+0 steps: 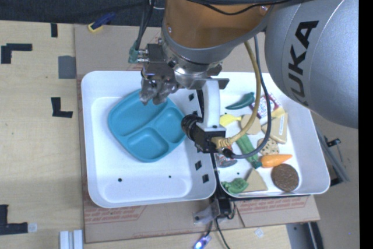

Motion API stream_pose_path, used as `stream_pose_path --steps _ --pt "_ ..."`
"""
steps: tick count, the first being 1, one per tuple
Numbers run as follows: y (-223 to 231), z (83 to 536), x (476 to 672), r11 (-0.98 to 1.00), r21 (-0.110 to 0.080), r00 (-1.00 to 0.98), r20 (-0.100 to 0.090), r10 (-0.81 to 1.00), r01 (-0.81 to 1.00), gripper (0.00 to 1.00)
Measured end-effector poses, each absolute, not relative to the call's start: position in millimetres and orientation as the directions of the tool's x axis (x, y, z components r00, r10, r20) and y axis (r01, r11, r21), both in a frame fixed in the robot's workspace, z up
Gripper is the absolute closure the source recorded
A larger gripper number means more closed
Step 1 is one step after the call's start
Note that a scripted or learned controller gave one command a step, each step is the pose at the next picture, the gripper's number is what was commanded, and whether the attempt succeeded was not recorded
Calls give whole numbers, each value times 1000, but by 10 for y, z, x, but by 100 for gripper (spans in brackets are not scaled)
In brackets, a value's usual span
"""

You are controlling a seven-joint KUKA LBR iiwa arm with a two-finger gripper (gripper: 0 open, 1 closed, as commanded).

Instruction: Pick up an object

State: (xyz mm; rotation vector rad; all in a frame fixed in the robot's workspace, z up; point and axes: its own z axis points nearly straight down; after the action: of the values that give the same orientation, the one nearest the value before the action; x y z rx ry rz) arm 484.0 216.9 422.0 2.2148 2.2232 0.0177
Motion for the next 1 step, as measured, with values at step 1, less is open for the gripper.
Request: stream_pose_path --steps 1 --pt "1406 4104 4838 -6 -3 6 -2 1000 1000 100"
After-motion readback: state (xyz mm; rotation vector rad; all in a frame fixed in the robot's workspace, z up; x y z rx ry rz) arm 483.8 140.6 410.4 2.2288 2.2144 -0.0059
